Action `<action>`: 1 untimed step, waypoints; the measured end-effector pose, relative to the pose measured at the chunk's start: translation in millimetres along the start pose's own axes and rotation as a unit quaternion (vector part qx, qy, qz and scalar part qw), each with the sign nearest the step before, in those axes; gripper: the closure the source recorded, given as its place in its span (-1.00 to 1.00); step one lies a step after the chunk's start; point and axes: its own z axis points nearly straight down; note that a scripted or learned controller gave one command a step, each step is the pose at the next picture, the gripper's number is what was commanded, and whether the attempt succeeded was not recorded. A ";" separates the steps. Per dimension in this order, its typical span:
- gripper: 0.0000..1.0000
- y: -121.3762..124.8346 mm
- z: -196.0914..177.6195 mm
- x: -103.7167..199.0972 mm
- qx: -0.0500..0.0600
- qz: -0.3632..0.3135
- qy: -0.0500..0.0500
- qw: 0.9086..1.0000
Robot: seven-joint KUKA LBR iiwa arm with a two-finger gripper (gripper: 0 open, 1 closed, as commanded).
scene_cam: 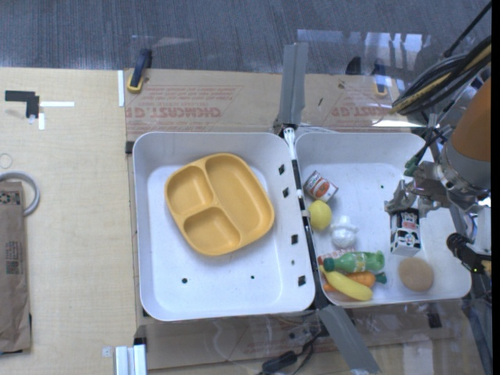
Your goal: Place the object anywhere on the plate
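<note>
A yellow divided plate [219,203] lies in the left white bin [152,280], slightly left of its middle. In the right bin [367,174] a small white and black milk carton [405,239] stands near the right wall. My gripper [406,204] is directly over the carton's top, touching or nearly touching it. The gripper body hides the carton's upper end, and I cannot tell whether the carton is gripped. The arm reaches in from the right edge.
The right bin also holds a red and white can [319,186], a lemon [320,215], a white lump [343,232], a green bottle [356,261], a carrot [360,278], a banana [348,287] and a brown round item [416,274]. Black and yellow cables [437,80] hang at the upper right.
</note>
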 end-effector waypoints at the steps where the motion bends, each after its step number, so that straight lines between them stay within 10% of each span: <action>1: -1.00 0.1 -0.1 -0.1 0.000 0.000 0.000 1.000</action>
